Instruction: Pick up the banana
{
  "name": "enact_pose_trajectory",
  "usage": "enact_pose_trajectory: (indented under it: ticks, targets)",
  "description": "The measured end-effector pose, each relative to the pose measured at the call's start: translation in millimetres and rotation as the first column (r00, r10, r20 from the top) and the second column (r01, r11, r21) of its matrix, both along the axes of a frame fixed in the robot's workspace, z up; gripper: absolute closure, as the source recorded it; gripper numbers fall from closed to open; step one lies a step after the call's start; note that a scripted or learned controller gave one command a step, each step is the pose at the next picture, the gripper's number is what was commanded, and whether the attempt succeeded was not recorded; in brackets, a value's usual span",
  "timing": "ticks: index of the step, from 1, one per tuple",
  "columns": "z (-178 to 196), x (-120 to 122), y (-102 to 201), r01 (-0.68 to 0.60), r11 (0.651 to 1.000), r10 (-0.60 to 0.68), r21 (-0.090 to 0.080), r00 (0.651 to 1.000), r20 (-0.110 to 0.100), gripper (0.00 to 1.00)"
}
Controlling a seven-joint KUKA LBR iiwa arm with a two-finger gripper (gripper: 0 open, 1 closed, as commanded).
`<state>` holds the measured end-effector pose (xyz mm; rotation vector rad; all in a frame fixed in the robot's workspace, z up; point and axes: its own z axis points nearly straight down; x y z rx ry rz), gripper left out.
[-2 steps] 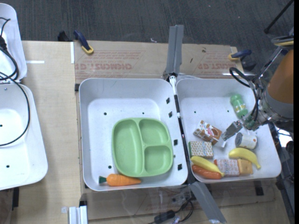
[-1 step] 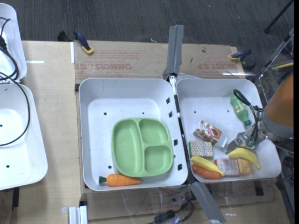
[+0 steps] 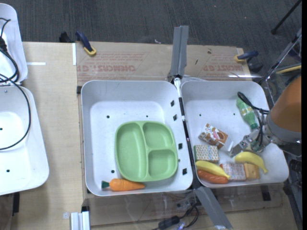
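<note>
A: L to R, what's seen?

B: Left bin (image 3: 91, 128): a green divided plate (image 3: 146, 150), smooth moulded plastic w/ three wells, laid flat. A carrot (image 3: 125, 185) is lodged at the front wall, tapered, glossy, prob. toy plastic.

A: And the right bin (image 3: 192, 99)?

B: Small printed cartons (image 3: 213, 136), boxy w/ hard edges; a red-orange piece (image 3: 213, 177) at the front; a green bottle (image 3: 247, 113) toward the back. Two banana-like yellow curves are noted: one (image 3: 211, 168) lying on the red piece, and the banana (image 3: 251, 159) at the front right, touching a tan block (image 3: 251, 171).

A: Tool?

B: The tool (image 3: 245, 145) is seen just above-left of that banana, v. near it. Whether it's released or clenched can't be told; nothing is seen gripped.

A: Handling?

B: Judged light, stiff, slick-skinned, so slip is likely. It'd best be taken across the thick mid-section, jaws set square to the curve, not at the tapered ends.
</note>
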<state>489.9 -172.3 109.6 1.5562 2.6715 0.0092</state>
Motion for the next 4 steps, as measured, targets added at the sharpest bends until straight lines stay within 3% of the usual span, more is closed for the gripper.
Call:
enact_pose_trajectory:
  ticks: [1,3,4]
  targets:
    - [0,1,14,-0.025,1.0,0.025,0.004,1.0,-0.002,0.0]
    - [0,1,-3,-0.008,1.0,0.008,0.006,1.0,-0.002,0.0]
    - [-1,1,14,-0.02,1.0,0.02,0.005,1.0,-0.001,0.0]
